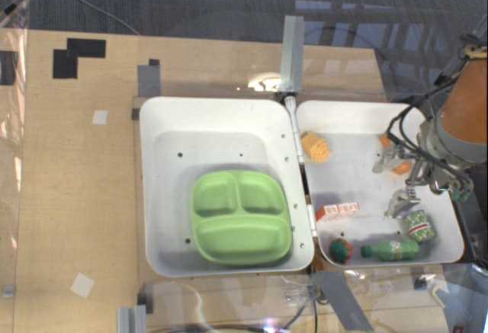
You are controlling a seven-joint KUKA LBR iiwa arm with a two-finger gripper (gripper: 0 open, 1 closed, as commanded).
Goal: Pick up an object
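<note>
My gripper (390, 185) hangs over the right part of the right bin (358, 122), its fingers spread open with bare bin floor between them. One fingertip (380, 164) sits by a small orange object (399, 167) that the wrist partly hides. The other fingertip (397, 206) is just above a green-and-white can (418, 225). A green bottle (391, 250) lies along the bin's front wall, with a small green-and-orange ball (339, 249) to its left. A red-and-white packet (336, 210) lies mid-bin. A yellow-orange lump (315, 146) rests near the divider.
The left bin (164, 122) holds a green divided plate (239, 216) toward its front. A grey post (292, 57) stands behind the seam between the bins. The arm's orange band (467, 107) and dark cables (412, 122) overhang the right bin's right side.
</note>
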